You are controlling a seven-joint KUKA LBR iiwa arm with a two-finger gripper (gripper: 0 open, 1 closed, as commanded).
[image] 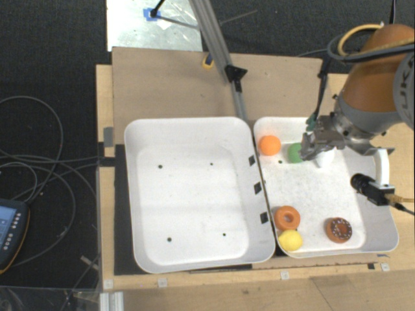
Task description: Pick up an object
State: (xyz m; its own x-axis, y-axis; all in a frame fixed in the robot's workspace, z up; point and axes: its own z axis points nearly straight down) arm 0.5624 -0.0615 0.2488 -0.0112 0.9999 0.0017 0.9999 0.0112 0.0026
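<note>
In the right bin [324, 193] lie an orange ball [269, 145] at the back left, a green object [295, 152] beside it, an orange ring [286, 217], a yellow ball [290, 240] and a brown sprinkled doughnut [338, 229] near the front. My gripper [312, 149] hangs low over the back of this bin, right next to the green object, which its body partly covers. A small white piece [323, 159] shows just under the gripper.
The left bin [188, 193] lies beside the right one, with black clips along the shared wall. A slanted grey pole [214, 37] crosses the back of the bench. A black fitting [366, 186] with a cable sits at the right bin's edge.
</note>
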